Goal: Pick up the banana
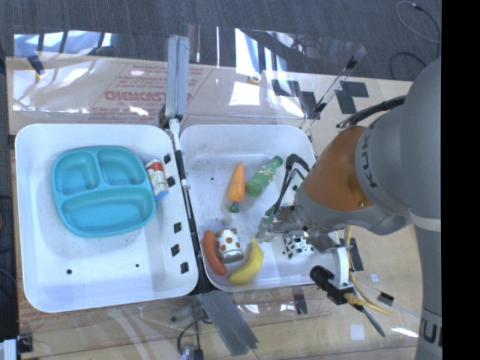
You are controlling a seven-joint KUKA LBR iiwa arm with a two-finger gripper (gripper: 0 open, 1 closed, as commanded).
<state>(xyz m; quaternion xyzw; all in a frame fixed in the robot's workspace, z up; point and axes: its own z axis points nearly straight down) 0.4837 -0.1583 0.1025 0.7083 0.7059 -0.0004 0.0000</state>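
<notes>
One gripper (271, 223), grip state unclear, hovers just above the banana (250, 265) in the right bin (225, 137)

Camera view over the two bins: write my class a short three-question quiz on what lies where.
1. True or false: the banana lies in the right bin.
2. Which thing rests against the blue tray? A) the carrot B) the small can C) the green bottle
3. Fill in: right beside the banana stand a sausage and a ____.

Key: 1 true. 2 B. 3 cup.
</notes>
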